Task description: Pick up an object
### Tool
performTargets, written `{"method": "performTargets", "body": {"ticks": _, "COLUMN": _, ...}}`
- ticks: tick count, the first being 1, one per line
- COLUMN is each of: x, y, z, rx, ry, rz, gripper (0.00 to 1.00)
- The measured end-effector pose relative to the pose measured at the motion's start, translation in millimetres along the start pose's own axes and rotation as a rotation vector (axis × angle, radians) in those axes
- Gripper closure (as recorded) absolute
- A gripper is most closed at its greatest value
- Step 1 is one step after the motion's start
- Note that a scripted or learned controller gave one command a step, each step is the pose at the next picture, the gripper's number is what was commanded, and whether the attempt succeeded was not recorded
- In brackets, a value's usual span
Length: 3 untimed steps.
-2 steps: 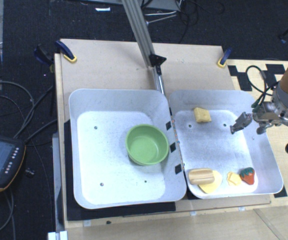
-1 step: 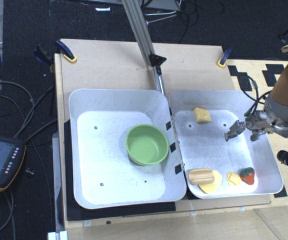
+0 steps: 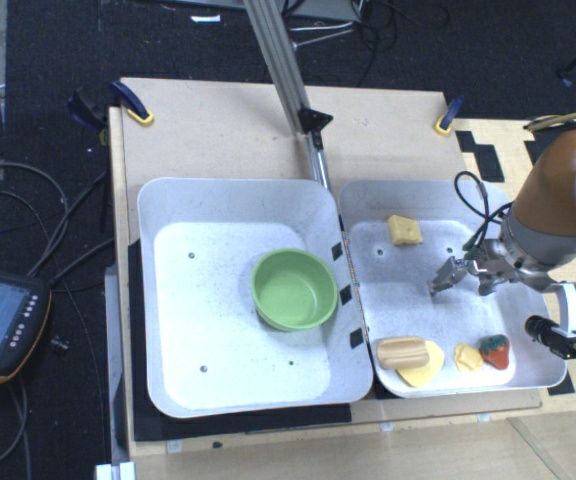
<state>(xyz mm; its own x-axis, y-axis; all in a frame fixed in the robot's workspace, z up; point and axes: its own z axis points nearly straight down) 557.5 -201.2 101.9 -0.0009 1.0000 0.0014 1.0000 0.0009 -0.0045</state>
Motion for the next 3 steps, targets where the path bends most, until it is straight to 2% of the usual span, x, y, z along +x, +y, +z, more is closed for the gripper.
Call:
{"method": "performTargets", "body": {"ticks": 1, "x": 0.3, "y": 0.0, "z": 6.9, "rx": -0.004, "ry": -0.001, "rz": 0.000, "gripper": 0.00}}
{"method": "performTargets", "body": {"ticks": 2, "x": -0.1, "y": 0.4, "z": -4.0, "rx": -0.006, "ry": -0.002, "rz": 0.000, "gripper": 1.00}}
{"method": "performTargets", "body": {"ticks": 3, "x": 7.2, "y": -5.5, "z": -58.1, "rx": -0.009, "ry": -0.003, "rz": 0.000, "gripper": 1.00}}
